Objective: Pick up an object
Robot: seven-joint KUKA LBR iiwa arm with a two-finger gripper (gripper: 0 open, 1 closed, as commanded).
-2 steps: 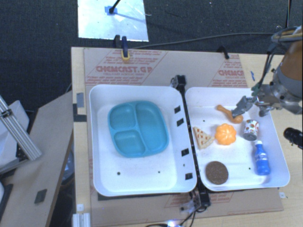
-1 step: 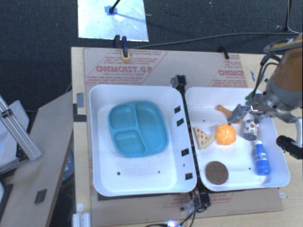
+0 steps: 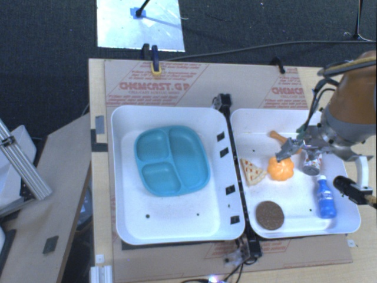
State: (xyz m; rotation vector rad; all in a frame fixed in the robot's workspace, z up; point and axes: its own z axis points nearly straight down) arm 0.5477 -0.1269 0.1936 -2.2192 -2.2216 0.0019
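My gripper [image 3: 298, 157] hangs over the right bin [image 3: 347, 220], just above and to the right of an orange pumpkin-like toy [image 3: 280, 169]. It is open, with one finger [image 3: 285, 152] close to the top of the orange toy and nothing held between the fingers. A triangular pizza-like slice [image 3: 253, 173] lies left of the orange toy. In the bin's front sits a round brown cookie [image 3: 270, 214]. A blue bottle [image 3: 324, 198] lies at the right, below the gripper. A small orange carrot-like piece [image 3: 277, 137] lies at the back.
The left bin [image 3: 126, 217] holds a blue divided plate [image 3: 171, 160]. A ridge with black clips [image 3: 228, 158] separates the two bins. The arm's orange and grey body [image 3: 353, 102] looms over the right bin's back right corner.
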